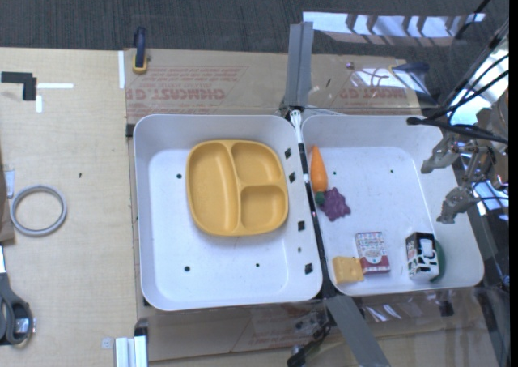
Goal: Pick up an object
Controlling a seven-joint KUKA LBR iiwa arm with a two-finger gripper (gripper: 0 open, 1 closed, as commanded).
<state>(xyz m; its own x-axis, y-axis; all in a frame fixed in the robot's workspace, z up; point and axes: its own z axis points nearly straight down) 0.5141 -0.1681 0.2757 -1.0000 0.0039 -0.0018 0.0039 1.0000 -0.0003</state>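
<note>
The bench (65,114) is the biggest thing here, pale wood on the left with brown cardboard (210,86) laid under the two bins. The left bin (162,260) is a shallow white tray, and in it lies a yellow divided plate (237,187) with three compartments, set toward the upper middle of the bin floor. The right bin (380,171), just beside it and touching along the centre seam, holds all the small items.

At the right edge, over the right bin's far side, is the metal gripper (455,183) — its two grey fingers point left toward the bin, one above the other with a gap between them, so it stands apart and nothing lies between the fingers. It is well apart from every item.

On the bench to the left lies a grey ring of tape (36,210), and below it, at the picture's edge, a pair of scissors (12,317).

In the right bin, going down in size: a black-and-white cow-patterned carton (423,256) near the lower right corner; a small red-and-white box (371,253) lying flat to its left; an orange carrot (318,168) close to the centre seam, pointing up; a purple bunch of grapes (333,203) just below the carrot; and a yellow wedge of cheese (347,269) touching the small box's lower left corner.
</note>
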